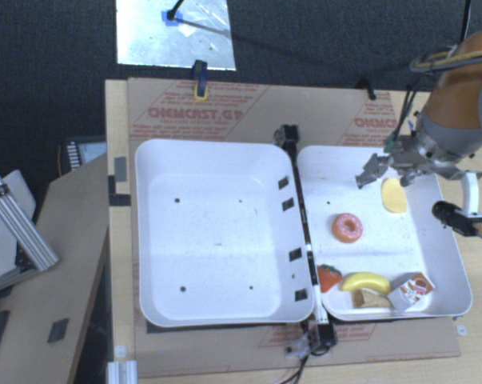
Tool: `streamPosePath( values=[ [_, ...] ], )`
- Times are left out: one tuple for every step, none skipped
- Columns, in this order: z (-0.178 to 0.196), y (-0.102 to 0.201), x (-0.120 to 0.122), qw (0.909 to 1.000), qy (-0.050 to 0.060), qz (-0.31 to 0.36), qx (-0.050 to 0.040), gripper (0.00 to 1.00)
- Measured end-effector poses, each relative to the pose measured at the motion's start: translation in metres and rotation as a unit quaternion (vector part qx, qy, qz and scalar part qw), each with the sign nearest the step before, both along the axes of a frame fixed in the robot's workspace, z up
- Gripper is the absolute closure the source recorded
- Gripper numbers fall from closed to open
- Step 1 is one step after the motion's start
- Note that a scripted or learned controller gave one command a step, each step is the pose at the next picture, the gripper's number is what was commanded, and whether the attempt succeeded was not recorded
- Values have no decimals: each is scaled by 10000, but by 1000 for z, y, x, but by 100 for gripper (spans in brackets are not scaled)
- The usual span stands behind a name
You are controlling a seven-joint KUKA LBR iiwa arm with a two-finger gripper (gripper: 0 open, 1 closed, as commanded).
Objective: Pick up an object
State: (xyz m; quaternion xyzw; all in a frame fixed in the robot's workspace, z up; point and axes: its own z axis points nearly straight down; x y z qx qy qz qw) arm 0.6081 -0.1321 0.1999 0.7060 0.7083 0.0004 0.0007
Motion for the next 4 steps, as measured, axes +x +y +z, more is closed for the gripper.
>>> streamPosePath(
  values=[
    [-122, -20, 24, 10000, 25, -12, 2, 0],
    [-115, -78, 9, 10000, -7, -30, -10, 0],
    [-114, -74, 63, 10000, 4, 10, 1, 0],
    [-71, -75, 62, 10000, -21, -4, -5, 0]
  ],
)
